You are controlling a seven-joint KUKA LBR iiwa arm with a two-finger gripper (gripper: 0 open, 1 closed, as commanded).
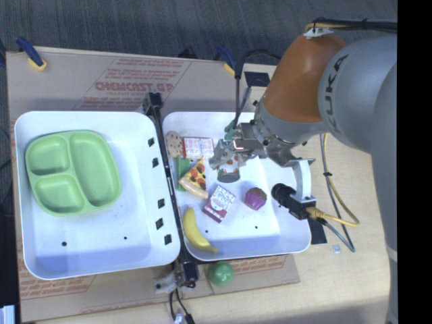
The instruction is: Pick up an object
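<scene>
Bins: you have two shallow white bins, the left bin [88, 248] and the right bin [270, 238], side by side on the table [351, 275].
Left bin: one green plastic tray with three compartments [72, 172].
Right bin: you can count one yellow banana [196, 232], one purple round fruit [255, 198], one small maroon carton [219, 203], one pizza slice toy [194, 179], one red-and-white box [197, 146], one cookie [175, 143].
Outside: one green ball [220, 273] lies on the cardboard just below the right bin.
Gripper: the gripper [228, 164] hangs over the middle of the right bin, above a small dark object [229, 175]; you cannot tell if it is spread or pressed together.
</scene>
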